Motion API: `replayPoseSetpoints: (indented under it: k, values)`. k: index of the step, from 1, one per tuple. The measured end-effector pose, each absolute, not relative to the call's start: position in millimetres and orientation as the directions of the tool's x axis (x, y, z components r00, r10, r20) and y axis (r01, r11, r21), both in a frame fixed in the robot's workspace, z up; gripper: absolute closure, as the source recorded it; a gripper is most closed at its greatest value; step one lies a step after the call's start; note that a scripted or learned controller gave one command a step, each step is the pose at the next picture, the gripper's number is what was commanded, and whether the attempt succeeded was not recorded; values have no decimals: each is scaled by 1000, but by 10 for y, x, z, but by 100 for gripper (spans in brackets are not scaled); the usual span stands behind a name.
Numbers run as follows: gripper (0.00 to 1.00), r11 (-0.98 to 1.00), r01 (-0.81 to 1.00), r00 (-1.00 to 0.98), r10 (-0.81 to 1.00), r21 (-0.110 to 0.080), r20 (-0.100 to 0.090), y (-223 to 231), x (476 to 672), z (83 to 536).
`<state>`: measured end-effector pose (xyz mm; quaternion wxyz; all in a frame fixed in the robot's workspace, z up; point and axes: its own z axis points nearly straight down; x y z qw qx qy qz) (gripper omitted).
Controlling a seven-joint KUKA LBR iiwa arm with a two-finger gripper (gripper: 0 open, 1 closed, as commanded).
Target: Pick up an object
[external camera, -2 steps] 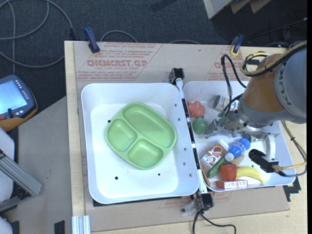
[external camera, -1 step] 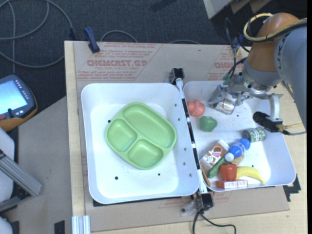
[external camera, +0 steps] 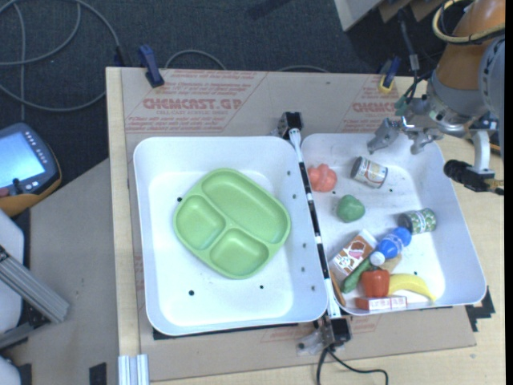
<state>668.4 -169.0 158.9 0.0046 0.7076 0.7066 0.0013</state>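
Two white bins are sitting side by side on the counter (external camera: 200, 107), and the arm is reaching in from the right with its tool (external camera: 405, 137) hanging over the far corner of the right bin (external camera: 457, 207). Its two prongs are standing apart, with nothing between them. Just below the tool, a small can (external camera: 370, 171) is lying on its side on the bin floor, the nearest thing to grab. I'm guessing it is light and stiff but round and slick, so it could roll away; closing across its curved body would seem safest.

Nearby are an orange lump (external camera: 322, 177) and a green lump (external camera: 349, 208), which look soft. A little jar (external camera: 418, 220) is lying toward the right wall. Down at the near corner a banana (external camera: 415, 285), a small carton (external camera: 353, 256), a blue-and-white bottle (external camera: 388, 246) and a red pepper (external camera: 374, 281) are crowding each other, touching.

The left bin (external camera: 160, 183) is holding a green divided tray (external camera: 232, 222). Brown cardboard is covering the counter, and cables are trailing over the dark floor beyond.
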Motion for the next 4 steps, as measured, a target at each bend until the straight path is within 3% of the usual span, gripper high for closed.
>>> replayPoseSetpoints:
  k: [1, 2, 3, 4]
  values:
    - [0, 2, 1000, -2, 1000, -7, 3, -1467, 6649, 798]
    - [100, 3, 1000, -3, 1000, 3, -2, -1481, 6678, 969]
    - [100, 8, 1000, -8, 1000, 5, 3, -635, 6299, 1913]
    - [0, 1, 1000, -1, 1000, -2, 1, -690, 6292, 1848]
